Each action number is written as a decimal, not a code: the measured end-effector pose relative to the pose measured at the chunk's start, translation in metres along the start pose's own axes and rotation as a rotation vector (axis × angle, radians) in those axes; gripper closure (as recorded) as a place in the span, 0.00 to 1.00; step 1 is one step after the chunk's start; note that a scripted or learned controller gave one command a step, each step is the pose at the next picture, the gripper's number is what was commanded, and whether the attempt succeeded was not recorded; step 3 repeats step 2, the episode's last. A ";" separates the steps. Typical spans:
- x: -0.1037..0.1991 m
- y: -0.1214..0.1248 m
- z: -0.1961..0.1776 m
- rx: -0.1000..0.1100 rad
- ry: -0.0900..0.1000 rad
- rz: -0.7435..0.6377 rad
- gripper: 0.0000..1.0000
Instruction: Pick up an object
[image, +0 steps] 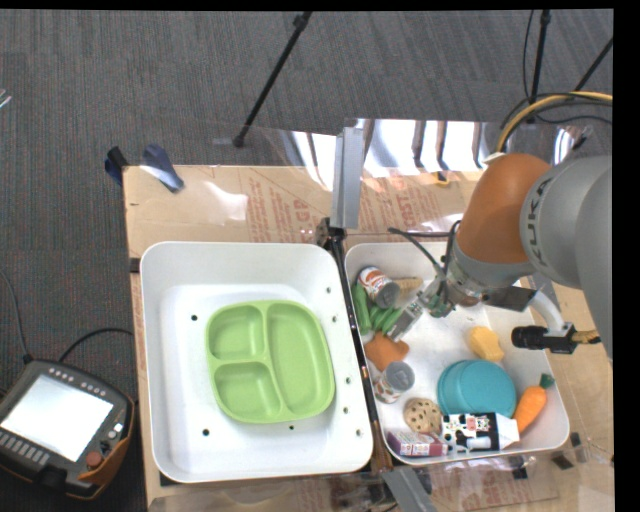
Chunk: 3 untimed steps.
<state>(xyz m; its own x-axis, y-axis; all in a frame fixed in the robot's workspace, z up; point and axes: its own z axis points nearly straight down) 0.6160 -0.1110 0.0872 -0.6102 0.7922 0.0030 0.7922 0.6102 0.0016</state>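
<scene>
Starting at the near rim of the right bin (556, 440): cow-patterned carton (478, 430) lying flat, with a small pink box (413, 445) to its left, partly cut off by the rim. Just behind: cookie (422, 413), teal bowl (477, 388) overlapped at its near edge by the carton, toy carrot (530, 405) tilted against the right wall. Further back: grey can (397, 378), orange item (385, 350) of unclear kind, yellow item (486, 343). Gripper (412, 318) low over the bin's left half, just above the orange item and beside the green vegetables (365, 308); tip small and blurred, so opening cannot be read, and no object seen held. Behind these, red-labelled can (378, 283). Left bin (165, 270): green divided plate (270, 360).
</scene>
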 end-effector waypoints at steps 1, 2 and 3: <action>-0.074 -0.075 -0.016 0.002 -0.005 -0.027 0.00; -0.027 -0.111 -0.003 -0.006 -0.009 0.134 0.00; -0.027 -0.111 -0.003 -0.006 -0.009 0.134 0.00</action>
